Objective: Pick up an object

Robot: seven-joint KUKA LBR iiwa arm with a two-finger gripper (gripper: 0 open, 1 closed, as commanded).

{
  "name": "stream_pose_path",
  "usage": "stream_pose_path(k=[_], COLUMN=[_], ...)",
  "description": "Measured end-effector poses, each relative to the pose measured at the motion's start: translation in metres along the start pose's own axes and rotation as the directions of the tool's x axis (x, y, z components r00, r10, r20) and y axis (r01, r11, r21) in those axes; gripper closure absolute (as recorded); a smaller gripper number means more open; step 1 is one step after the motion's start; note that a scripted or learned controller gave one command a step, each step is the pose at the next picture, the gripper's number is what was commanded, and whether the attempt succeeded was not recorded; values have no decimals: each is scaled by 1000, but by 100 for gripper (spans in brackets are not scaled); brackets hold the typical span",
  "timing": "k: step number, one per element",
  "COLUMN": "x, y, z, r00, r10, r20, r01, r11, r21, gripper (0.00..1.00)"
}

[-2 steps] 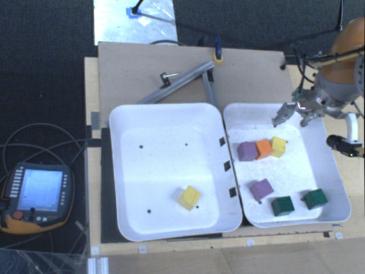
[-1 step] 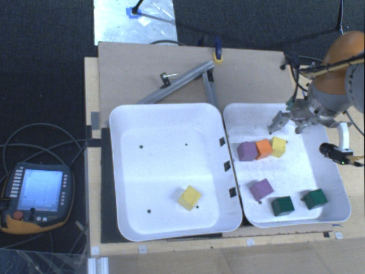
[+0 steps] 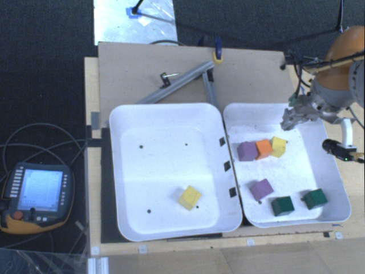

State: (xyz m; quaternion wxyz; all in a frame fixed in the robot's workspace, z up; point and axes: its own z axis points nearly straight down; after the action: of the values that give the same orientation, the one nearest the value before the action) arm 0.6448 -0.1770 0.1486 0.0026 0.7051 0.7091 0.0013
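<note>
My gripper hangs over the far part of the right bin, above and slightly right of a row of three blocks. That row holds a purple block, an orange block and a small yellow block, touching one another. Nearer the front lie another purple block and two dark green blocks. A lone yellow block rests in the left bin. Nothing is seen between the gripper's tips.
A grey metal bar lies slanted on the brown board behind the bins. A teach pendant with its cables sits left of the bench. The arm's orange band is at the upper right.
</note>
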Motion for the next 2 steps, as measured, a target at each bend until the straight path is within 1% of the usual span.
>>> stream_pose_path(k=[1,2], x=[-7,-7], y=[6,7], z=[-48,-64], r00=[1000,1000], r10=[2,1], r20=[1,-1], r01=[-2,-1], r11=[1000,1000], r21=[-2,1], gripper=[100,100])
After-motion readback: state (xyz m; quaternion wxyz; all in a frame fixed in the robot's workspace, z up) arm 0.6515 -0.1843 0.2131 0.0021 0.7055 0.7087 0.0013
